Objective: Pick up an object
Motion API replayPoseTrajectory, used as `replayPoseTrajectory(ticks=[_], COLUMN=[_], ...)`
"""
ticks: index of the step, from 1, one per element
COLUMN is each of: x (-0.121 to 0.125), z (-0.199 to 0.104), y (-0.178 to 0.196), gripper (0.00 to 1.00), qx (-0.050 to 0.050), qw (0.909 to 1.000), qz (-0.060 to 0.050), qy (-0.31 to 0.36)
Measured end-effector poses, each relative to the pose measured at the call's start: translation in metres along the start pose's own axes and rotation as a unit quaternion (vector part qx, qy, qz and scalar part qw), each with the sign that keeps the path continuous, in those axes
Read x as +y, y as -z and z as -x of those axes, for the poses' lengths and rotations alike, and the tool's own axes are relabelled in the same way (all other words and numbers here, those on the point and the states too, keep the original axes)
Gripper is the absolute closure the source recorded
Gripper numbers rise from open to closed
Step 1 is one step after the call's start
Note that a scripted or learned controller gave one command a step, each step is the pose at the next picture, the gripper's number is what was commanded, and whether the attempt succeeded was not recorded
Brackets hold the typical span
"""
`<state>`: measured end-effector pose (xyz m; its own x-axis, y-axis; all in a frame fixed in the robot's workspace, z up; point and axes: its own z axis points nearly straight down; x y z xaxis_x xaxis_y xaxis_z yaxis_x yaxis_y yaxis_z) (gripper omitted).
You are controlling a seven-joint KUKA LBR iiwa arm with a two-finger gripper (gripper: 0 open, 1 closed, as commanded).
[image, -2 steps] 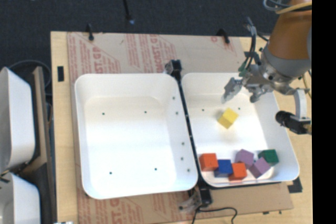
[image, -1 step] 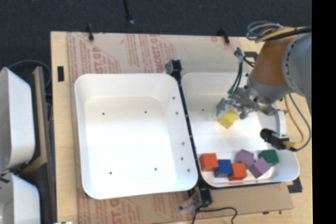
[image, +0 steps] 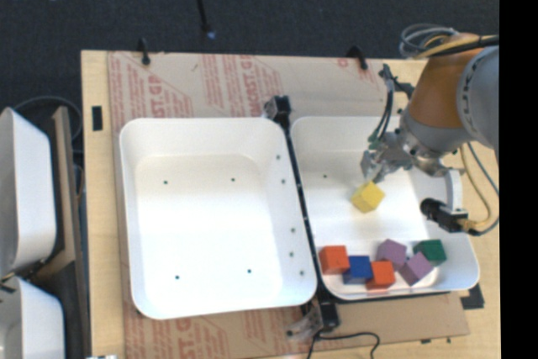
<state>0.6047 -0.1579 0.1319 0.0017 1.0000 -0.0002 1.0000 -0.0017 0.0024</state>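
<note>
A yellow block (image: pixel 367 197) lies tilted in the middle of the right bin (image: pixel 336 147). My gripper (image: pixel 374 171) is directly above its upper edge, touching it or very close. The grey arm with its orange band (image: pixel 437 97) comes in from the right. Along the bin's front edge lie an orange block (image: pixel 334 258), a blue block (image: pixel 359 268), a smaller orange block (image: pixel 382 274), two purple blocks (image: pixel 392 250) (image: pixel 414 268) and a green block (image: pixel 431 250).
The left bin (image: pixel 210 214) sits beside the right one, with a black divider (image: pixel 296 189) running between them. Both rest on a cardboard sheet (image: pixel 210 88) on the bench. Cables hang off the arm near the right bin's right rim (image: pixel 458 214).
</note>
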Motion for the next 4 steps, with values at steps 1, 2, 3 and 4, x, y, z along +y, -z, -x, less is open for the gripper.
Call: replayPoseTrajectory(ticks=[1,2,3,4], x=[0.000,-0.039,-0.037,-0.037], z=[0.000,0.010,0.010,-0.094], y=[0.000,-0.032,-0.020,0.073], gripper=[0.00,0.00,1.00,1.00], qx=[0.000,0.000,0.000,0.001], qw=[1.0000,1.0000,1.0000,1.0000], qz=[0.000,-0.002,0.000,0.004], qy=[0.000,0.000,0.000,0.005])
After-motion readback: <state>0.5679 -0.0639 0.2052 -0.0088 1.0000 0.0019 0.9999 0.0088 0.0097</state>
